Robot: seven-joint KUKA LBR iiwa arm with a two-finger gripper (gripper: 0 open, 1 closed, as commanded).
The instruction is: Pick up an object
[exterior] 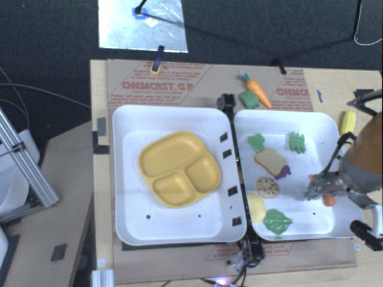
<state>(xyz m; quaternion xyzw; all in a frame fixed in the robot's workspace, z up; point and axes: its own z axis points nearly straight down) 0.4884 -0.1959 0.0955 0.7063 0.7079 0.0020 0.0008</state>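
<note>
- Yellow plastic tray [178, 168], three compartments, nothing in them, lying in the left bin [128, 220].
- Carrot [258, 90], orange with a green top, on the cardboard behind the bins (outside both, so out of play).
- Right bin [323, 123], white, holding the toy food listed below.
- Green leaf [256, 142], small, towards the back left of the right bin.
- Bread slice [270, 159], tan, with a purple piece [283, 173] touching its near right edge.
- Cookie [267, 187], round and speckled, just in front of the bread slice.
- Pale yellow piece [255, 207], against the bin's left wall, touching the lettuce [277, 220] at the front.
- Green ridged piece [297, 142], well apart from the rest, back centre.
- Gripper [318, 187], low over the bin floor at the right; whether it is parted or closed cannot be told at this slant.
- Orange piece [328, 200], small, just beside the gripper on its near side; judged the likeliest target.
- Corn cob [347, 123], yellow, on the right rim behind the arm.
- Risk: the orange piece looks offset from the gripper's line, so a closing could miss it or nudge it towards the front wall.
- Risk: the piece is small and close to the floor (a shallow grasp may let it slip on lifting).
</note>
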